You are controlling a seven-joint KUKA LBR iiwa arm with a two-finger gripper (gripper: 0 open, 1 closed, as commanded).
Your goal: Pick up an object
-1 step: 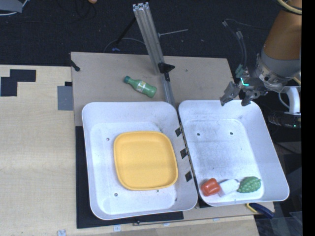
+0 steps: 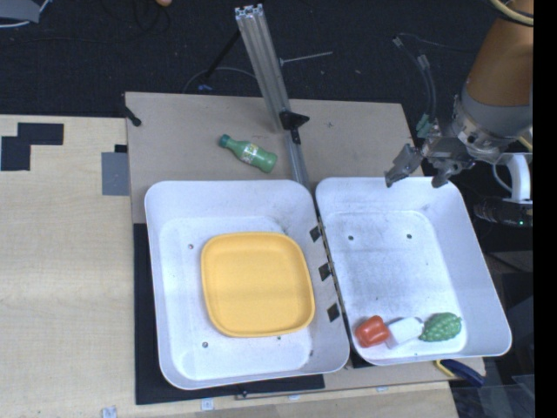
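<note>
My gripper (image 2: 421,175) hangs above the far rim of the right bin (image 2: 396,242), open, its two dark fingers spread with nothing between them. At that bin's near edge lie a red pepper-like toy (image 2: 372,330), a small white piece (image 2: 405,330) and a green bumpy toy (image 2: 441,326) in a row. They are far from the gripper, toward the front. A yellow square plate (image 2: 257,282) lies flat in the left bin (image 2: 170,233).
A green bottle (image 2: 249,152) lies on its side on the board behind the left bin. A slanted aluminium rail (image 2: 271,68) rises behind the gap between the bins. Black clips (image 2: 324,270) sit along the divide.
</note>
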